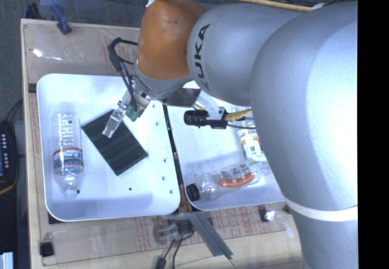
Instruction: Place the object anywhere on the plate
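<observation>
A flat black ribbed plate (117, 145) lies tilted in the middle of the left bin (97, 204). My gripper (114, 122) hangs over the plate's upper edge, reaching in from the right under the orange band of the arm. Nothing can be made out in its grasp. A clear water bottle (67, 152) with a blue and red label lies lengthwise along the left bin's left side, apart from the plate.
The right bin (237, 201) holds a clear bottle with a black cap and orange contents (222, 181) and a white labelled container (251, 143). The arm's grey body covers most of the right bin. A low wall (172, 146) divides the bins.
</observation>
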Available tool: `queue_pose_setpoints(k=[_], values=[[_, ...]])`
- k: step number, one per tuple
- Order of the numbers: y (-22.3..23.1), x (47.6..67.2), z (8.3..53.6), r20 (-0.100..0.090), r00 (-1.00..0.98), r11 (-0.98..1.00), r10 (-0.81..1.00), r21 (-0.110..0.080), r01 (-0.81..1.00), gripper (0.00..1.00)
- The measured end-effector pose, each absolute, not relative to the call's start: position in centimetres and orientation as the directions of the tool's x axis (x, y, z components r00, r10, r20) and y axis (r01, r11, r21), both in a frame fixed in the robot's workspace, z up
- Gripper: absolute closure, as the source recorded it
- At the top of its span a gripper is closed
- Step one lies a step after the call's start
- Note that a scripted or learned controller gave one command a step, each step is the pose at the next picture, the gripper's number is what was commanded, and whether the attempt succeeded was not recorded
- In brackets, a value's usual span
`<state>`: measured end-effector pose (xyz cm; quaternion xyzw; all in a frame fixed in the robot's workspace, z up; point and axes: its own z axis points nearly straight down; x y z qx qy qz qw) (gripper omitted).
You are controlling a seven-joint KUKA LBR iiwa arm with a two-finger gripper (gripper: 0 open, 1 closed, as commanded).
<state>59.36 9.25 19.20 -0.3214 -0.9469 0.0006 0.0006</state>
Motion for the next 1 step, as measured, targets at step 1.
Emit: queue_pose_setpoints(k=[1], values=[[8.19, 53.43, 19.2, 0.001, -0.915, 0.915, 0.402, -0.001, 0.402, 0.0]])
